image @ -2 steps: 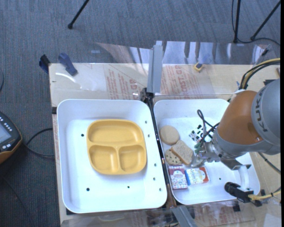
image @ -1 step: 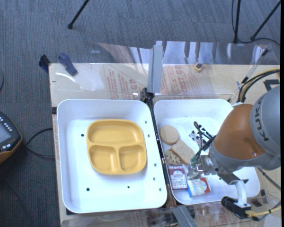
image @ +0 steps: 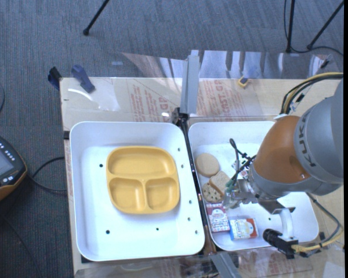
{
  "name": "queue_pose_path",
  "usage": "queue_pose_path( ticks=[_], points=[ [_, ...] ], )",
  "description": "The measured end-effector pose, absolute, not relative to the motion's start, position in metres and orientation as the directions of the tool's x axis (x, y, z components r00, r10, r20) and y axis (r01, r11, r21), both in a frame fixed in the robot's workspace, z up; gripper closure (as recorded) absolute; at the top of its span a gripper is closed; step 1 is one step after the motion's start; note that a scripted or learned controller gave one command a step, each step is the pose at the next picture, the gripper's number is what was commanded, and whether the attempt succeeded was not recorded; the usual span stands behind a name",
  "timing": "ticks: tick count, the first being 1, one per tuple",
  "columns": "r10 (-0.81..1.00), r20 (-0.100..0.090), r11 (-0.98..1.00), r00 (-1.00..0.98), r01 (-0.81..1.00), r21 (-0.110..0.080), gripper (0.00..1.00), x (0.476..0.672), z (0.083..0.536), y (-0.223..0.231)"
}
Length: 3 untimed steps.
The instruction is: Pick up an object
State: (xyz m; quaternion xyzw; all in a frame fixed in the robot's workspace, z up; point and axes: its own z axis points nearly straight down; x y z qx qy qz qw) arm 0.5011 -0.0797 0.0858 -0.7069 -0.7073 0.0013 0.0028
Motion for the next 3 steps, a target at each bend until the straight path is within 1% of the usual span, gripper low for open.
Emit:
queue_pose_path(
  ticks=[1,2,3],
  points=[
    [1.0,0.001,0.001,-0.001,1.0,-0.002,1.0,0.61,0.087,-0.088],
    [1.0,0.001,0.003,-0.003,1.0,-0.005,1.0,0.609,0.097,-0.088],
    [1.0,0.0,0.0,0.0,1.0,0.0,1.0,0.62,0.089,-0.082]
  ],
)
